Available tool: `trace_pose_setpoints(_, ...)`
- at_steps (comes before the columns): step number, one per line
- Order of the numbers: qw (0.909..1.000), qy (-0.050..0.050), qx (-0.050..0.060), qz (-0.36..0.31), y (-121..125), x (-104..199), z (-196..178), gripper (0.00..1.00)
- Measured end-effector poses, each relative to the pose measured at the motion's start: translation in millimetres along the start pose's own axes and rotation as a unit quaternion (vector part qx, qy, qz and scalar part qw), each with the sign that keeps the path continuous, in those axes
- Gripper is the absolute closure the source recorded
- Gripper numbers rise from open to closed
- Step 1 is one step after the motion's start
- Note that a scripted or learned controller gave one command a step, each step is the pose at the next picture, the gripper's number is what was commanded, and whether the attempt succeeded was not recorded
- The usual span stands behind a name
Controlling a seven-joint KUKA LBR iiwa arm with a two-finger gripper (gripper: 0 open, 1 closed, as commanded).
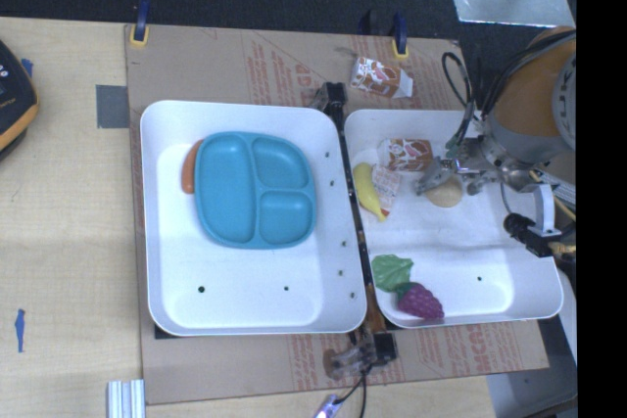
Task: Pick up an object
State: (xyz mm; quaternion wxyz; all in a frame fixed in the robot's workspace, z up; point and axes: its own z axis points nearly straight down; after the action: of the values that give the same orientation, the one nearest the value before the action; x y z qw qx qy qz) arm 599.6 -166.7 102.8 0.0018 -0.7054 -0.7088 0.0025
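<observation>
Bench, right bin (490, 294) | gripper (438, 179) near far edge, jaw state unclear | tan round object (446, 197) just under fingertips, toward near edge

The end effector (438, 179) hangs over a tan object (446, 197) in the right bin (490, 299).

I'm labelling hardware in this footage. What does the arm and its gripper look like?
The arm is a rounded grey body with a broad orange band above the wrist. Black cables loop off its side. The gripper is bare grey metal, slim and angular, and a black fitting sits below the wrist.
</observation>
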Motion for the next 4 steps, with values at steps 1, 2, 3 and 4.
trace_pose_setpoints(1,1.0,-0.001,0.0,-0.002,1,-1,-11,1.0)
trace_pose_setpoints(2,1.0,-0.001,0.0,-0.002,1,-1,-11,0.0)
trace_pose_setpoints(3,0.9999,0.005,0.014,-0.003,52,-16,11,0.0)
trace_pose_setpoints(4,1.0,0.0,-0.001,0.0,18,-42,11,0.0)
